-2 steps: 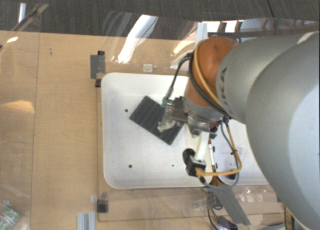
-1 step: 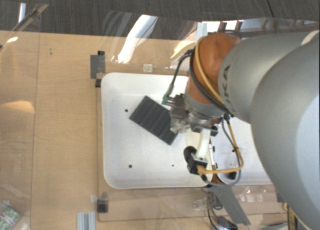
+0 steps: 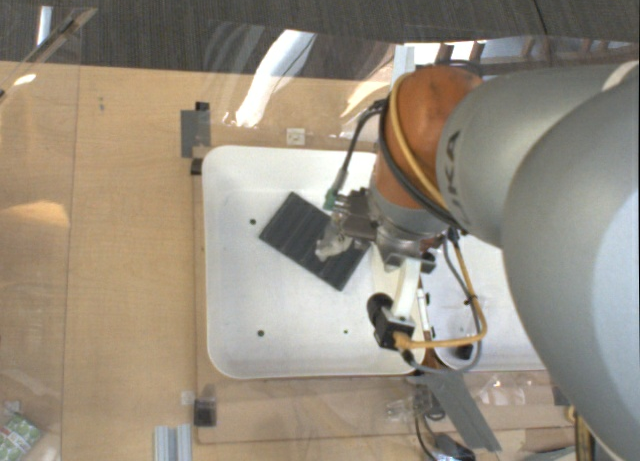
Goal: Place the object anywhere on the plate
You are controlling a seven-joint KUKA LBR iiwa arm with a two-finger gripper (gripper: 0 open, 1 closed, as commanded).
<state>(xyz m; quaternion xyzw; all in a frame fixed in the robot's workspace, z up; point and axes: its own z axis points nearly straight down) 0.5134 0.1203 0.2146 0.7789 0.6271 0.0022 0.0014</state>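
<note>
Hovering gripper (image 3: 335, 236) at dark ribbed slab (image 3: 288, 225), white bin (image 3: 262, 351), grip unclear, arm (image 3: 545, 159) hiding bin's right

The grey arm (image 3: 540, 179) runs off the right and bottom edges and covers the right side of the white bin (image 3: 230, 279). The gripper (image 3: 336, 233) hides part of the dark slab (image 3: 296, 226).

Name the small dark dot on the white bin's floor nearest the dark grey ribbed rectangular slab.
The upper-left dot, beside the left corner of the dark grey slab; the other two dots lie lower, farther off.
</note>
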